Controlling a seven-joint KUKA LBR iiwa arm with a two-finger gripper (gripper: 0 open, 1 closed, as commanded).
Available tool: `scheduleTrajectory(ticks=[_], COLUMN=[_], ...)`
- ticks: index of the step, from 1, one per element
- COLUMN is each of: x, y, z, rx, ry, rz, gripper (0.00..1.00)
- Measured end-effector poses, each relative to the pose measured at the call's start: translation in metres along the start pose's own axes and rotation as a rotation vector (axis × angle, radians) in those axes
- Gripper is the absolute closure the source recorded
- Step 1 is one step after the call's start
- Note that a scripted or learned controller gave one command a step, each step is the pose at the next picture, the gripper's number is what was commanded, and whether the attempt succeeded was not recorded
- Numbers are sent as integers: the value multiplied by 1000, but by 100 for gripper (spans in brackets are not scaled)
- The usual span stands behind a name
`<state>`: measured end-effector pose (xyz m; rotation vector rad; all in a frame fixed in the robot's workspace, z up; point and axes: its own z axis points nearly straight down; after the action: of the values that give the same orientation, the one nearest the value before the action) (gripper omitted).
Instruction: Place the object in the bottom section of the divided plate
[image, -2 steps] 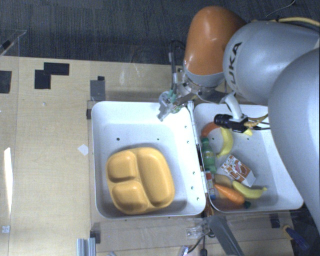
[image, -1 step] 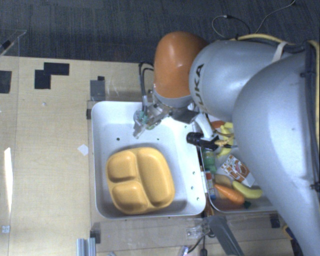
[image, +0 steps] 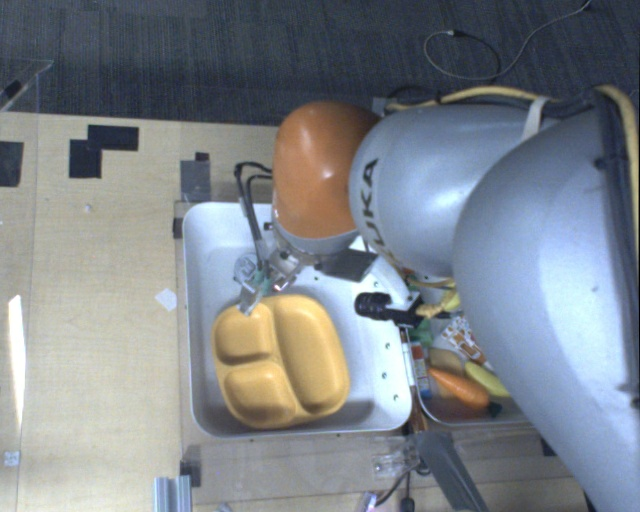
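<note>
The gripper (image: 250, 290) hangs at the top edge of the yellow three-section plastic plate (image: 283, 360) in the left white bin (image: 200, 290), jaw state and carried object indiscernible, so a release here risks the wrong compartment.

Even, fairly bright overhead light. Broad soft sheen lies on the grey arm (image: 470, 200) and its orange band (image: 312, 170); a glare streak marks the desk (image: 90, 330) at left. Shadows are faint, detail slightly soft.
</note>
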<state>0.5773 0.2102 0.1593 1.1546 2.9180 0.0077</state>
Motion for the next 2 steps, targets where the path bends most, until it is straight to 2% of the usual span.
scheduleTrajectory(ticks=[1,2], x=[12,-39], y=[6,-17], z=[56,61], rx=[-8,-16], ry=[-3,1], rz=[327,756], gripper=[100,100])
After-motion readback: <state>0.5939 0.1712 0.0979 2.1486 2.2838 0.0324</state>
